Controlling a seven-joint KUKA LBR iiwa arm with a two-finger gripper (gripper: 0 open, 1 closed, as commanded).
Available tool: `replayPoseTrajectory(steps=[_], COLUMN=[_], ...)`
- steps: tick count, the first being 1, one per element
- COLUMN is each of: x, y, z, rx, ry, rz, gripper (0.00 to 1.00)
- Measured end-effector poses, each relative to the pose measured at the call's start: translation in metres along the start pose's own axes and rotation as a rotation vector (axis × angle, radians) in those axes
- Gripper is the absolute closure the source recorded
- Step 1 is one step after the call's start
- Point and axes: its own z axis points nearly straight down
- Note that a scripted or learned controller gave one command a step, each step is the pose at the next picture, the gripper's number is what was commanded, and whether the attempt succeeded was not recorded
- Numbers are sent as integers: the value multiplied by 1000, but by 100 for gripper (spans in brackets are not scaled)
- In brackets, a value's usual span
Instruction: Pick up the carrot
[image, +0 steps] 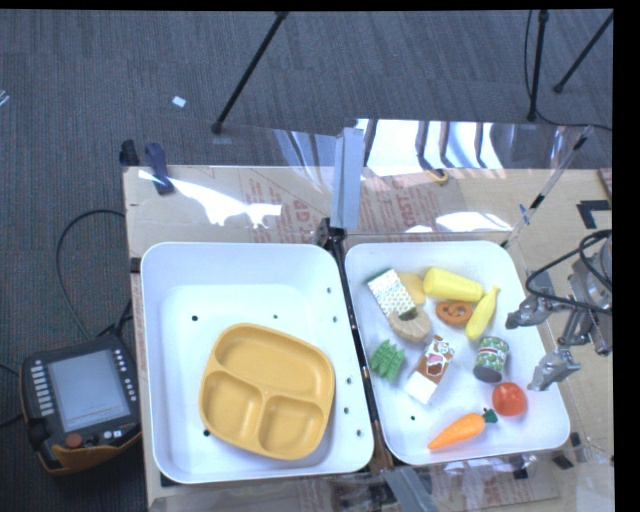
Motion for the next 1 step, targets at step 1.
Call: replayPoseTrajectory(steps=[1], x=[22], y=[37], z=[88], rx=[-2], ry=[7], rz=[-39], gripper=[0])
